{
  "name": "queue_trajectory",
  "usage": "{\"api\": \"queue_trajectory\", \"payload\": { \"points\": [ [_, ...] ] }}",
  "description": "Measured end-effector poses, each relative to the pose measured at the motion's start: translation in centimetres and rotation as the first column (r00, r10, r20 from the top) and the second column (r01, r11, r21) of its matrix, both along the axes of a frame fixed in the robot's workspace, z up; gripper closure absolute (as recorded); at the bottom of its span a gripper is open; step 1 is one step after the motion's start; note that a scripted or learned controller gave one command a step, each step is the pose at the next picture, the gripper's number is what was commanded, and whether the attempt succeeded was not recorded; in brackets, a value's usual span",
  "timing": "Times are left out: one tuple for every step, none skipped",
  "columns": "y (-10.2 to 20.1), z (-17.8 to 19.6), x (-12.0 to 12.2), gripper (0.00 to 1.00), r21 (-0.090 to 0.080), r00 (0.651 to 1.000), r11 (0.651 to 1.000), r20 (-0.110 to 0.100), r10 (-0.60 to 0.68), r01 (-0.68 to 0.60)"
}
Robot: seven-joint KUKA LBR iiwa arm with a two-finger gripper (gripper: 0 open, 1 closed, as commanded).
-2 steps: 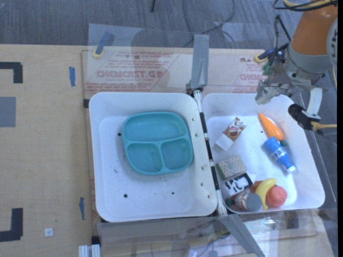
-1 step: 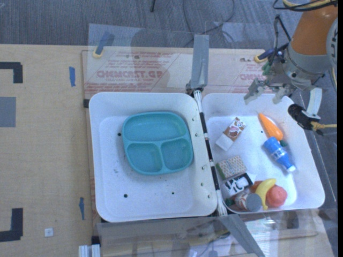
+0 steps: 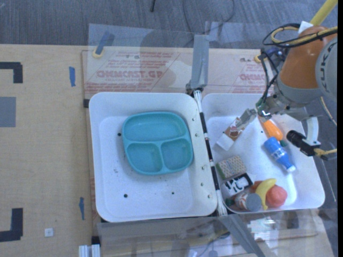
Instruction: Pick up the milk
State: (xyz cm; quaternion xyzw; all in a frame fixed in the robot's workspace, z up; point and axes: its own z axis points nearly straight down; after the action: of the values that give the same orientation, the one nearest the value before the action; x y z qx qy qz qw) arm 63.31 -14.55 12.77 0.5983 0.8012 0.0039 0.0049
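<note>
**Jaws unreadable: gripper [image 3: 247, 116] poised at the milk [image 3: 230, 134]**

How wide the jaws stand cannot be told, since they are seen almost end-on from above. No grasp on anything can be confirmed.

Nearest the camera, well in front of the milk, a red ball [image 3: 276, 196], a yellow banana [image 3: 266, 184] and a small can [image 3: 252, 201] are crowded into the front of the right bin [image 3: 316, 191]. Just behind them, between that cluster and the milk, a black-and-white box [image 3: 236, 183] and a tan sponge [image 3: 231, 166] are laid. To the right of the milk a blue bottle [image 3: 279, 153] and an orange bottle [image 3: 271, 128] are found.

The milk itself is tipped over on the bin floor near the dividing wall. Left of it, across that wall, a teal plate [image 3: 158, 142] is held in the left bin [image 3: 107, 197].

Beyond the milk, at its far right corner, the gripper is angled down, judged to be lined up for a grasp. The dividing wall is judged the main hindrance.
</note>
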Motion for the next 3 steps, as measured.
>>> {"api": "queue_trajectory", "payload": {
  "points": [
    [3.7, -1.6, 1.3, 0.0, -0.005, 0.98, 0.98, 0.026, -0.199, 0.199],
    [3.8, -1.6, 1.3, 0.0, -0.004, 0.98, 0.98, 0.027, -0.199, 0.199],
    [4.2, -1.6, 2.8, 0.0, -0.013, 0.999, 1.0, 0.029, -0.023, 0.023]
  ]
}}
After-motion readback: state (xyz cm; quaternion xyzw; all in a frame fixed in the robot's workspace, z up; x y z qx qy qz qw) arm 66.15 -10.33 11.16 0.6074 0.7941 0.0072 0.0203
